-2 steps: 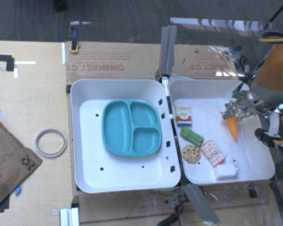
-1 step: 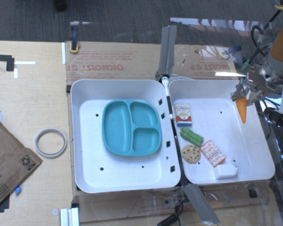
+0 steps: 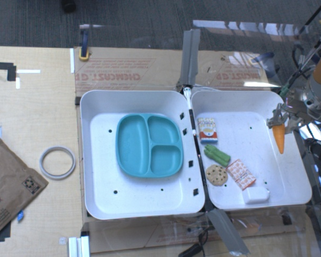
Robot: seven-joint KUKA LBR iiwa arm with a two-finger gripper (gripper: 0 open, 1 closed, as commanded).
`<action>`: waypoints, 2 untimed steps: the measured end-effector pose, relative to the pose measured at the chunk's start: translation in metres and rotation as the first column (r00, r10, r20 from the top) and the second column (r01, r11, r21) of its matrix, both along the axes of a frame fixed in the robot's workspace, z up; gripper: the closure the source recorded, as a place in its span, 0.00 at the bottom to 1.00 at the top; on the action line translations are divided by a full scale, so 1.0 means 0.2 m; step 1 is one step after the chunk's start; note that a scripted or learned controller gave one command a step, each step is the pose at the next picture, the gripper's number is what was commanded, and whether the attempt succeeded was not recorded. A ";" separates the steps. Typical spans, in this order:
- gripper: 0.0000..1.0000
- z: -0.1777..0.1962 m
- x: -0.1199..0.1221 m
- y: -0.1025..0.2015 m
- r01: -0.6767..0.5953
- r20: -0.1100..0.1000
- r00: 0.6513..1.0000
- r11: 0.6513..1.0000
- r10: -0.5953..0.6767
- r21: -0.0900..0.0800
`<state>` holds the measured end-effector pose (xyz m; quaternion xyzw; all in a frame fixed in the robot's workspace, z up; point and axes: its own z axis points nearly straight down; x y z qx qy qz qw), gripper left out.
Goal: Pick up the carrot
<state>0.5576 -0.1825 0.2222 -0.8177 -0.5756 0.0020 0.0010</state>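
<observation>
Where the right bin's [image 3: 241, 197] far-right wall rises, the carrot [image 3: 279, 138] hangs point-down, its top clenched in the hand [image 3: 282, 121]. Item: likely light, rigid, smooth toy plastic, tapered; judged best gripped at the thick upper end, where slipping is least.

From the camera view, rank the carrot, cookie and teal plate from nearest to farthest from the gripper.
From the gripper:
1. Carrot, at the fingers, hanging at the right bin's right wall.
2. Cookie, on the right bin's left side.
3. Teal plate, in the left bin.
</observation>
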 end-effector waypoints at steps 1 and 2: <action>1.00 -0.55 -0.13 0.31 -0.047 0.000 0.999 0.999 0.047 0.001; 1.00 -0.16 0.00 0.63 -0.005 0.002 1.000 1.000 0.005 0.000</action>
